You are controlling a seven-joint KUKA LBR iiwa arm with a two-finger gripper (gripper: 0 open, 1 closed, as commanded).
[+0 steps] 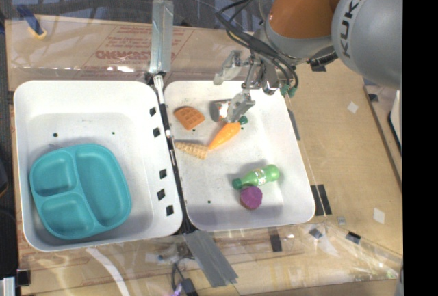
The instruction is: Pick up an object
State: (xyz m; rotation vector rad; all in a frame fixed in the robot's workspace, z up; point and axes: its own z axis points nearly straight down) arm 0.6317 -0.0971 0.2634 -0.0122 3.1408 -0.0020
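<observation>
Left white bin [27, 117] holds a teal divided plastic tray [79, 189]; right white bin [291, 171] holds an orange toy carrot [224, 135], green bottle [259, 177], and purple ball [251, 197]. Whether the gripper [236, 106] is open, I cannot tell.

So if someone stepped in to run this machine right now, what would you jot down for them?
Hand: low in the right white bin, at the green leafy end of the orange toy carrot; grip unclear.
Also in that bin: tan waffle-like square, ridged beige cone, green toy bottle, purple round toy.
Left white bin: teal divided plastic tray.
Done: nothing visibly lifted.
Left: grasp one item and raise it.
</observation>
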